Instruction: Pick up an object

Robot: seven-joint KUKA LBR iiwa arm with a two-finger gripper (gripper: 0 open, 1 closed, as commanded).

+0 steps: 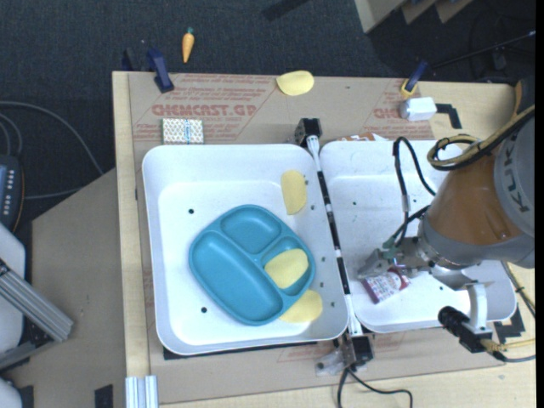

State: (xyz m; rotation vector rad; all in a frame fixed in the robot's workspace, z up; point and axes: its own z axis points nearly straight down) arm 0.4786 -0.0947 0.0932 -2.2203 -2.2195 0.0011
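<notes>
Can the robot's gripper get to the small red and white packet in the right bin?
Probably yes. The gripper hangs right over the small red and white packet in the right white bin, and nothing lies between them.

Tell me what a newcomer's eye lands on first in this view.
First comes the blue three-compartment plastic tray lying in the left white bin, with a pale yellow oval piece in its right compartment. Next is the grey and orange arm over the right white bin, its end effector low by a small red and white packet.
</notes>
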